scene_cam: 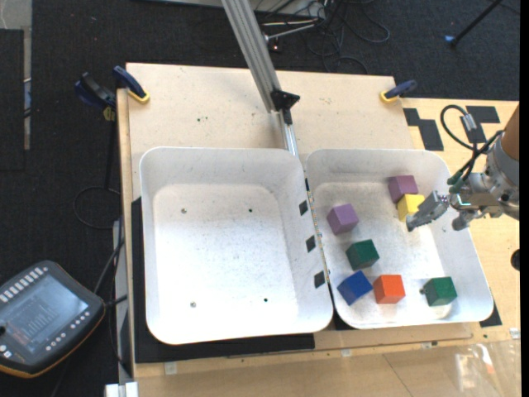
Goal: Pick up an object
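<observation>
Tool (428,212) sits low over the right bin (463,255), just beside the yellow cube (410,206); you cannot tell its state from this angle. Judging by that approach, yellow is the likely target. It's small and bright, touching the purple cube (402,187) behind, which may crowd your grasp.

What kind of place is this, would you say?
Most likely a robotics lab test bench: a robot claw works over two white bins, a handheld control pendant lies by the bench, and loose cables trail on the dark floor.
</observation>
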`<state>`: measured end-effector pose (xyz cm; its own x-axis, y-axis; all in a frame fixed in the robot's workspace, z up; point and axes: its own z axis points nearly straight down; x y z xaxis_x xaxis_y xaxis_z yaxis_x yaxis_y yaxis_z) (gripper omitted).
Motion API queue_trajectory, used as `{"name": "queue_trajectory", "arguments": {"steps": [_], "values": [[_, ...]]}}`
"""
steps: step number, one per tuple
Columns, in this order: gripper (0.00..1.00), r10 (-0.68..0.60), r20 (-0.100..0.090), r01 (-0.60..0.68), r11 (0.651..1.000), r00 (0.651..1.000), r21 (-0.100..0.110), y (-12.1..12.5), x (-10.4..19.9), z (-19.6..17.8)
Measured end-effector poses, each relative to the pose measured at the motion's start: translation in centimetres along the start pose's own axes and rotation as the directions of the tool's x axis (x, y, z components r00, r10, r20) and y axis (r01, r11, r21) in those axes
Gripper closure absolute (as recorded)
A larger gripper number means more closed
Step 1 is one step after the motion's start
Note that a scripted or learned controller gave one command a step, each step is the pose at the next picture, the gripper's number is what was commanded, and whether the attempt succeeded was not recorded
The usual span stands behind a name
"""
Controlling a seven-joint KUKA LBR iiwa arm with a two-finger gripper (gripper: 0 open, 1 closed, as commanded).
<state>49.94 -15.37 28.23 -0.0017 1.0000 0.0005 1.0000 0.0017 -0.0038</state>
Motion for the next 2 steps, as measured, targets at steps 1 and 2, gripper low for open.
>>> {"name": "queue_trajectory", "arguments": {"steps": [1,2], "values": [[0.00,0.001,0.001,-0.001,1.000,1.000,-0.005,0.1,0.0,-0.2],[0.00,0.002,0.000,-0.002,1.000,1.000,-0.001,-0.2,0.0,4.1]]}}
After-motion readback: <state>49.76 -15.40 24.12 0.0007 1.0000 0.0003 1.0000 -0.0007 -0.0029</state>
